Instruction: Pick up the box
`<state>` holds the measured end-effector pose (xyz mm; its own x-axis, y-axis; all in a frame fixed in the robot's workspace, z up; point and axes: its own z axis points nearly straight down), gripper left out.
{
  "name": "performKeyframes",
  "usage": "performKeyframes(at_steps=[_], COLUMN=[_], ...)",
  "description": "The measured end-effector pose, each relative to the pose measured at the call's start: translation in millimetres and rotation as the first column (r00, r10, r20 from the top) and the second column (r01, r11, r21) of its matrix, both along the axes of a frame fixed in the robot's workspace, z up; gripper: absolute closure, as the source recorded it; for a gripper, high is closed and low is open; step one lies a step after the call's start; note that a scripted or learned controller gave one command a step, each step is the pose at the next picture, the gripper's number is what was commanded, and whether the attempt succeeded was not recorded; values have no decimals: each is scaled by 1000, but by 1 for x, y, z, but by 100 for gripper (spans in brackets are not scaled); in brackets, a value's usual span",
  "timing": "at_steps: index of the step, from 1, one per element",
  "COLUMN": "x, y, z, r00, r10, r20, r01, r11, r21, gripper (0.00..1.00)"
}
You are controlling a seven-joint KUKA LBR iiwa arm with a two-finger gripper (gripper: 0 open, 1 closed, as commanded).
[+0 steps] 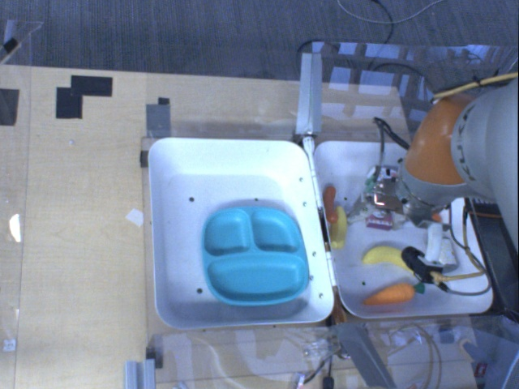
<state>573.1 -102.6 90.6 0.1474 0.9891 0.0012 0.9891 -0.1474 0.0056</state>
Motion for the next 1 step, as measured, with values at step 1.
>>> performKeyframes(at_steps=[1], x=[2], y=[1], z=[11], r00=[1000], r10=[0], r20=[4], r01=[0], r11=[1000], r21=[1], gripper=[100])
